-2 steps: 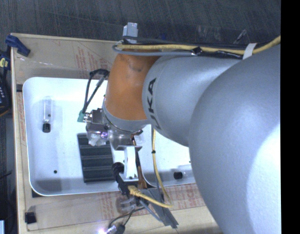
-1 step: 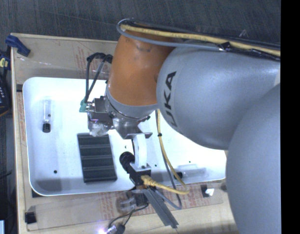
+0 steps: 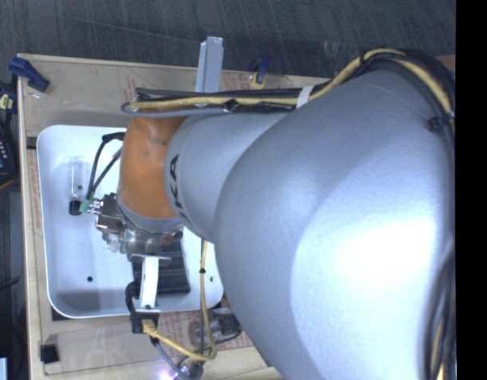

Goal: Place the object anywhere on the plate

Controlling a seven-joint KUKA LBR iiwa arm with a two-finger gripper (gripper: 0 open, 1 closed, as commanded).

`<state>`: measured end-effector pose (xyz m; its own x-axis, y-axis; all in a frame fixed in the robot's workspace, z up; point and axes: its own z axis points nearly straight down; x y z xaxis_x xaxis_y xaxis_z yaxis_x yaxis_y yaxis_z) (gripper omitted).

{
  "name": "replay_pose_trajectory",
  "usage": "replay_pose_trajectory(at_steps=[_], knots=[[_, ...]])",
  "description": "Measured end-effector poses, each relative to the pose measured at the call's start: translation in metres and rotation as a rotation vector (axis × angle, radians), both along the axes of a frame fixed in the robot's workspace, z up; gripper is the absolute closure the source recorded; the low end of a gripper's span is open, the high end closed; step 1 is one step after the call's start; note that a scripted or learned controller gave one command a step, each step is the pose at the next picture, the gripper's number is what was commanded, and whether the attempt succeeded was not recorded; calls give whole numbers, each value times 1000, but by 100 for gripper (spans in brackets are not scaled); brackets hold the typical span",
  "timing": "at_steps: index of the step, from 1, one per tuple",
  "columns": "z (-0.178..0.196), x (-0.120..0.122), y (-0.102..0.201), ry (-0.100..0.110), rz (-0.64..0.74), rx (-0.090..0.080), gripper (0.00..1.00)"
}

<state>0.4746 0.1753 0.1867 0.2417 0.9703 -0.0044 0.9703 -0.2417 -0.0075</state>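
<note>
Arm point(image 3: 338, 228) comes first: its grey bulk covers most of the camera view from the right, with the orange band point(image 3: 144, 165) above the wrist bent down over the left bin point(image 3: 53, 212). Yellow and black cables point(image 3: 219, 101) run along its top side. Under it the bench point(image 3: 85, 343) shows as a wooden frame around the white bin, whose floor is bare along the left side and the near edge.

The gripper point(image 3: 112, 220) hangs low over the middle of that bin, near its floor. Its body is seen from above and behind, so I cannot tell how it stands or whether it grips anything. The object and the plate cannot be made out; if they lie on this bench, the arm hides them. A small clear tube with a green end point(image 3: 78, 187) sticks out just beside the wrist; it looks like part of the tool, though that is uncertain.

To do this step well, confirm a real grip before lifting, rise straight, carry level, and release low over the plate.
</note>
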Motion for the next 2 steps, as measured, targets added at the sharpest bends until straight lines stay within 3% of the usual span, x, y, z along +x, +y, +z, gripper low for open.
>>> replay_pose_trajectory(at_steps=[1,2], knots=[[119,1,26,-7,288,6,100],[101,0,39,0,98,1,100]])
